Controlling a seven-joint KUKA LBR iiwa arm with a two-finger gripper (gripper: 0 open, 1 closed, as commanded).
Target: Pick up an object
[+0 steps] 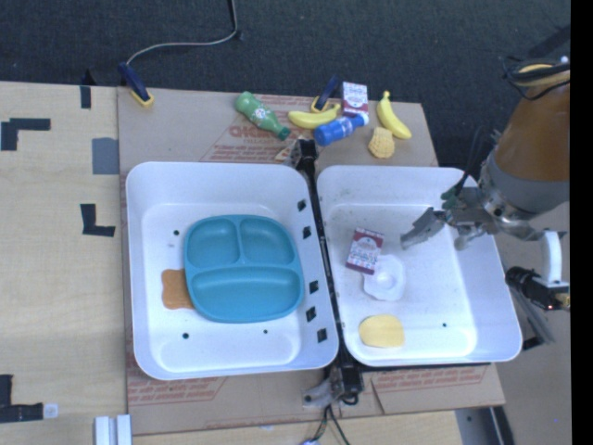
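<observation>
Fingers (419, 230) of the gripper (435, 228) jut leftward over the right bin (482, 327); they look spread a little with nothing between them, though the slant makes the gap hard to judge. They hang above the bin's upper middle, apart from everything lying in it.

Largest first: the arm (533, 146), grey with an orange band, comes in from the right. Two white bins sit side by side on cardboard. The left bin (153, 248) holds a blue divided tray (244, 267), with an orange-brown piece (173, 288) tucked partly under the tray's left edge. In the right bin lie a small carton (365, 250) with a dark red and white face, a white round piece (385, 278) just below and touching it, and a yellow lump (382, 331) near the front wall, apart from the other two. The carton is the nearest thing to the fingers, left of and below them.

Behind the bins, on the cardboard, lie a green bottle (261, 115), a banana (313, 117), a blue bottle (337, 130), a small box (355, 96), a second banana (393, 117) and a yellow piece (381, 143).
</observation>
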